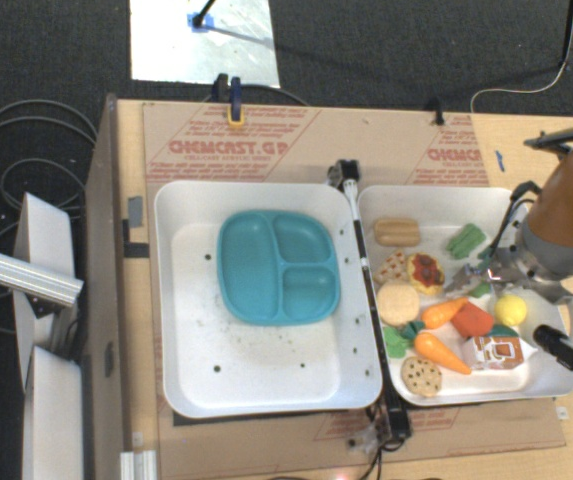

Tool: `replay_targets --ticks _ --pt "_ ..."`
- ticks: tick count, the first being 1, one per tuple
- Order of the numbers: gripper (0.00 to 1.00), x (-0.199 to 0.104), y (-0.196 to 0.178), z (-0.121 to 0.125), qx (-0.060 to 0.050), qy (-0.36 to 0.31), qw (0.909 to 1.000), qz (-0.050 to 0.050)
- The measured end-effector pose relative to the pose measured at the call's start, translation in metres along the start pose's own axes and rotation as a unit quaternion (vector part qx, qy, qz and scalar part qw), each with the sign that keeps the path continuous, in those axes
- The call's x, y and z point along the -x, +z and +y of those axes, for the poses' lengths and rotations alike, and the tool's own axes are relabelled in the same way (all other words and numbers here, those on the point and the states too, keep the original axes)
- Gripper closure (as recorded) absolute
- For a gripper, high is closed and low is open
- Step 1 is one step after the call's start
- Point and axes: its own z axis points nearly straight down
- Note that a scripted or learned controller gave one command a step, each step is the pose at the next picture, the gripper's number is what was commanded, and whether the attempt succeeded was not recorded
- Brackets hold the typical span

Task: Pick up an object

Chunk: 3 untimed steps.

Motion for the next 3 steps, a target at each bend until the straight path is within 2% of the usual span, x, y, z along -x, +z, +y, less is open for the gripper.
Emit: replay_targets --ticks 1,2,3 --pt "0.0 -0.029 -0.001 0.058 0.004 -0.004 1.0 -0.001" --pt "0.0 -0.023 0.001 0.018 0.0 0.0 1.0 0.0" --pt "0.0 -0.006 -0.001 0.089 0.005 -0.003 1.0 -0.002"
